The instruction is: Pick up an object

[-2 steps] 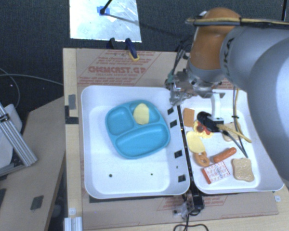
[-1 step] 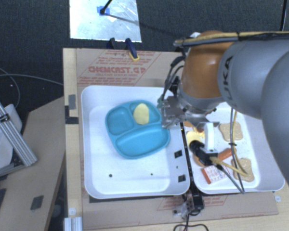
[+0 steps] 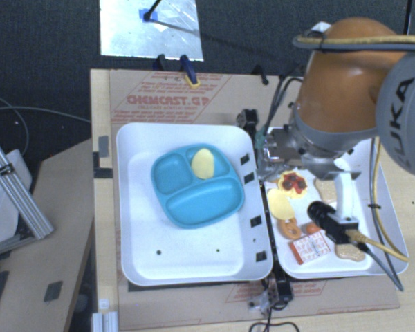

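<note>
Gripper (image 3: 271,152) is noted over the right bin's (image 3: 373,265) 10 o'clock corner; its opening cannot be told, and nothing is seen held. The red-topped toy (image 3: 292,182) is nearest, at its 5 o'clock.

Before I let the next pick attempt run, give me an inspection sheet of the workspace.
surface: left bin and right bin, white, on printed cardboard.
job's things: in right bin, red-topped disc, yellow piece, red-and-white packet, tan biscuit.
clutter: blue divided plate in left bin, yellow fruit in its upper right compartment.
hand: low over right bin's far left corner; grip hidden.
cables: black wires at bench front.
surroundings: foil sheet behind, metal frame at left.
</note>
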### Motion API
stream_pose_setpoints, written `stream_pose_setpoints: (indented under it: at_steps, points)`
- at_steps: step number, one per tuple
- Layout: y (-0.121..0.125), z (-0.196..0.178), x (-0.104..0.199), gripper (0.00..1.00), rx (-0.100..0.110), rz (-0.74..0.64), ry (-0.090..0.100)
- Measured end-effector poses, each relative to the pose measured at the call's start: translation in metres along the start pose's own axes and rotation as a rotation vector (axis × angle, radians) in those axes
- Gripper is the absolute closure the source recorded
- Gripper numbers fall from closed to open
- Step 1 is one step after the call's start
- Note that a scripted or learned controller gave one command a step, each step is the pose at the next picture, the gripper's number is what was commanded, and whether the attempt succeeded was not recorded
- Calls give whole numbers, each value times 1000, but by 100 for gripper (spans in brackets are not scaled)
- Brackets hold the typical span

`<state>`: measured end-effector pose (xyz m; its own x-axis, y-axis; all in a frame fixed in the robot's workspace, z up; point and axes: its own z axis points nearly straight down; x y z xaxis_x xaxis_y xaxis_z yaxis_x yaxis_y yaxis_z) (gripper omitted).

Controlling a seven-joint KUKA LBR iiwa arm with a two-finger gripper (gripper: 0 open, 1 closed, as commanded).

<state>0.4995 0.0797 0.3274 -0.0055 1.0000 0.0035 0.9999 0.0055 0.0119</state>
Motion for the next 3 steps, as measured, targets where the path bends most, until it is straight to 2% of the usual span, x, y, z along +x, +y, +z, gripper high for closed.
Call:
stream_pose_setpoints:
  at_steps: [1, 2, 3]
  points:
    - [-15, 67, -52, 100, 16, 10, -6]
    - [-13, 44, 25, 100, 10, -6, 0]
    - [-12, 16, 12, 100, 8, 4, -3]
